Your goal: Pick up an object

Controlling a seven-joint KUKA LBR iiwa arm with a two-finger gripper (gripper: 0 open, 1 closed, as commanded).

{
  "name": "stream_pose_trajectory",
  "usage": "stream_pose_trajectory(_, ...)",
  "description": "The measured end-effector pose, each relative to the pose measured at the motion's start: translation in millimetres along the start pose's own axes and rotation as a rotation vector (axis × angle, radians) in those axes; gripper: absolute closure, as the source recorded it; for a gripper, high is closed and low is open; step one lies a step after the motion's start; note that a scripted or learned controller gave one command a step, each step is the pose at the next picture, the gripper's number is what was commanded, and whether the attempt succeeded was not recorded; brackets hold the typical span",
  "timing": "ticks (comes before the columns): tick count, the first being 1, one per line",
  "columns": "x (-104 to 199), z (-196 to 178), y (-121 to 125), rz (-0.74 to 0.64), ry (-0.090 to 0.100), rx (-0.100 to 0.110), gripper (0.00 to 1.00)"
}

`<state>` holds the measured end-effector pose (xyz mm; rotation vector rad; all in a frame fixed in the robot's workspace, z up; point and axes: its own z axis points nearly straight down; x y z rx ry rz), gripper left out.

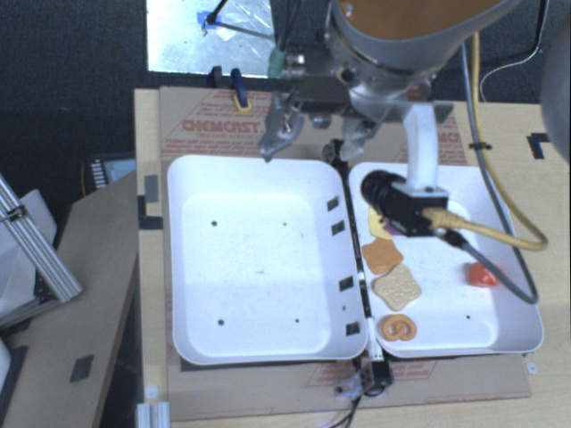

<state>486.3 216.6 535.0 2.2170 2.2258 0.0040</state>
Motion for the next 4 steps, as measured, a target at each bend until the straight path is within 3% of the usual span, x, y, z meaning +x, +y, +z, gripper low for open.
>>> stream_pose_trajectory(4,0.0,0.0,0.0,0.000,0.000,0.000,0.00)
